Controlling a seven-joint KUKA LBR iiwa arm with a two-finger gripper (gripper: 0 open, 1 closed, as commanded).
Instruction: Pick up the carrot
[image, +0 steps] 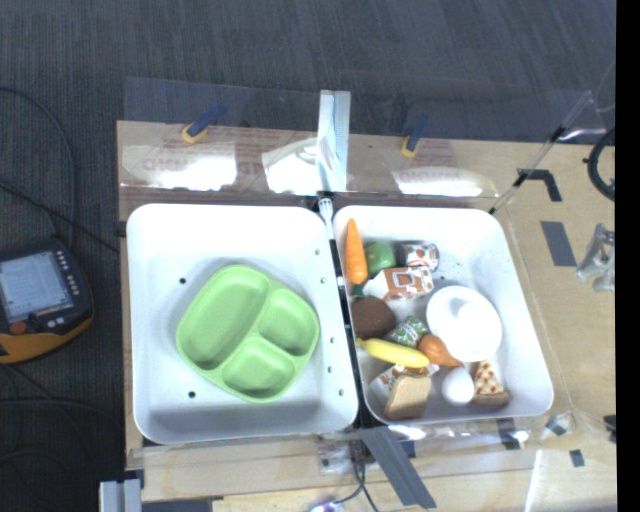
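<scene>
The carrot (354, 254) is orange and slim, lying lengthwise along the left wall of the right bin (520, 300), near its far end. A green round item (379, 257) touches its right side. Below it sit a brown round item (372, 317) and a yellow banana (394, 352).
The right bin also holds a white bowl (463, 317), a patterned box (405, 283), an orange-red item (437, 350), a white egg (458, 385), a bread piece (405, 392) and a pizza slice (487, 380). The left bin (160, 250) holds a green divided plate (250, 330).
</scene>
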